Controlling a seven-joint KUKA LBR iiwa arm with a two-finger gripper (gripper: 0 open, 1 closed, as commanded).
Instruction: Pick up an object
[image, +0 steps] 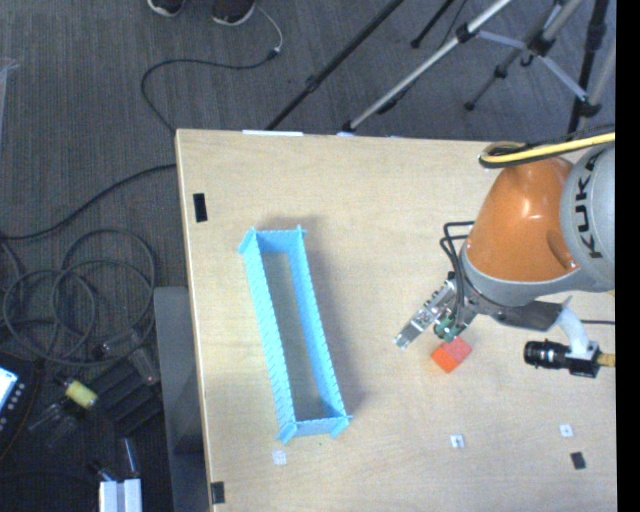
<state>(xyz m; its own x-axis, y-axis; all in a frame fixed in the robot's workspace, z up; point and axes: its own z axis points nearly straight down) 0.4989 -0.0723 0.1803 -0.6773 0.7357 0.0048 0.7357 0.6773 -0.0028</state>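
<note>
Claw (432, 325) low over counter (380, 190), finger spread impossible to tell; small red-orange block (451, 354) just beside, lower right, not between fingers; likely to close off-centre and nudge block away

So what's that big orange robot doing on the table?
The robot arm is reaching in over the wooden bench, trying to pick something up. Its gripper hangs right beside a small red block, which still lies on the bench, not lifted. A long blue frame lies off to the side, untouched.
</note>
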